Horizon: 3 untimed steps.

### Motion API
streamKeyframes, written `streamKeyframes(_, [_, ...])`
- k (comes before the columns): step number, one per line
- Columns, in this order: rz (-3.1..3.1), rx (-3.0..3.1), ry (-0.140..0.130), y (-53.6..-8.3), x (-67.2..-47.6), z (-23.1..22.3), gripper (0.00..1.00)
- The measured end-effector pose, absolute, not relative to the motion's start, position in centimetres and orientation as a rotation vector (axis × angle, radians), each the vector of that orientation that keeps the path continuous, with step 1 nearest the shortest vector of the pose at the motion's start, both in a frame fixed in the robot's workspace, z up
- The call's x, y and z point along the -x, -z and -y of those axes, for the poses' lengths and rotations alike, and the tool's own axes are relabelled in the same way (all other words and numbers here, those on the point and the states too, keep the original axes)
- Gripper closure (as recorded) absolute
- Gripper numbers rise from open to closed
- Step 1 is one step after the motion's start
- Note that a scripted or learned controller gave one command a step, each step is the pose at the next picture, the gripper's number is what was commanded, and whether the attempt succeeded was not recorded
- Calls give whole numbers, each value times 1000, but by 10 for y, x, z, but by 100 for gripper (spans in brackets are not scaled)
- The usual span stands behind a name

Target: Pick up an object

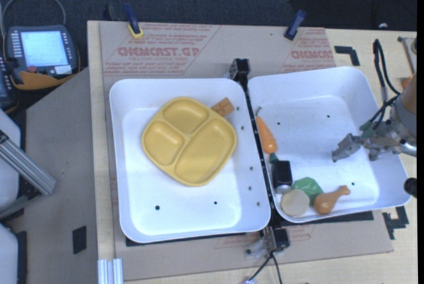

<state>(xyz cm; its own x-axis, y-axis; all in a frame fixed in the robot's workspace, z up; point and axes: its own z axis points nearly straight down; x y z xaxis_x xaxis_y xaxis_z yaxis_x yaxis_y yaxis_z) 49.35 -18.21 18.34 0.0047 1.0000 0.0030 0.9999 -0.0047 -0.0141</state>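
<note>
The right bin (311, 87) holds a small cluster of toy food along its near-left side. An orange carrot (266, 135) lies by the divider between the bins, pointing toward the far wall. Below it sits a small black block (282, 173), then a pale round piece (295, 202) pressed against a green leafy piece (309, 185). Just right of these lies a tan drumstick (330, 198), its thin end angled up toward the right. None of these is lifted.

The gripper (354, 145) hangs over the right part of that bin, reaching in from the right on the grey arm (405, 110). Its grey fingers (344, 147) point left and stand well apart from the drumstick and the other pieces; nothing is seen between them, and at this size it cannot be told whether the jaws are spread or pressed together.

The left bin (132, 170) carries a yellow divided plate (189, 141) with three compartments, lying tilted near the middle. A small brown block (223, 106) peeks out at the plate's far-right edge, touching it.

Both white bins rest side by side on a brown cardboard sheet (192, 44) printed with red lettering, held at its far edge by two blue clamps (134, 21). To the left, on the dark carpeted floor, a control pendant (42, 51) with a lit screen sits with its coiled cable.
</note>
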Motion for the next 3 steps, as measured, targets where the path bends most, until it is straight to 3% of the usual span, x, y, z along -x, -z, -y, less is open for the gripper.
streamKeyframes(1, [2221, 2222, -1, -190, -497, 182, 0])
streamKeyframes(3, [2219, 2224, -2, -90, -496, 172, 0])
